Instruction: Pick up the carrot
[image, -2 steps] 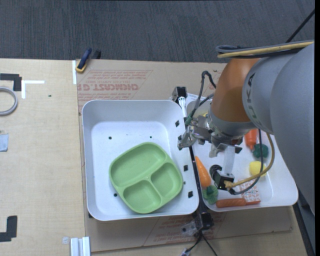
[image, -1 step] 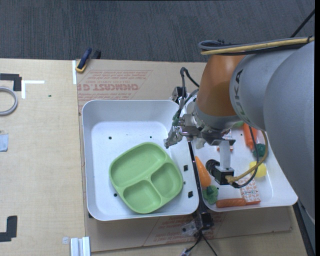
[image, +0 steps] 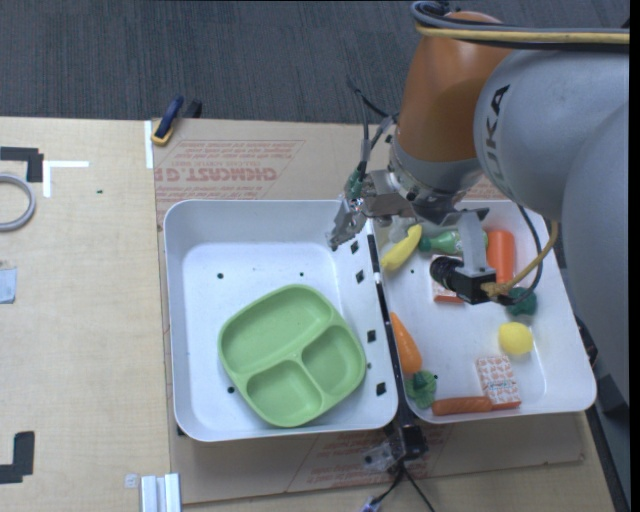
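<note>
1. Lying in the right bin (image: 560, 395) against its left wall, the carrot (image: 405, 343) has its green top (image: 421, 387) pointing toward the near rim.
2. Likely light, stiff, smooth plastic; grip mid-body, across the width.
3. Bin wall crowds one side; banana (image: 399, 248) nearby.
4. Gripper (image: 350, 222) hangs over the divider, finger state unclear.

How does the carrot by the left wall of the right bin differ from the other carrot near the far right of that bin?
The near carrot lies tilted along the bin's left wall; the far carrot lies almost straight up the picture. The near carrot shows whole, with its green top toward the camera; the far carrot is partly hidden by the arm and a black part. Both are orange and lie in the right bin.
</note>
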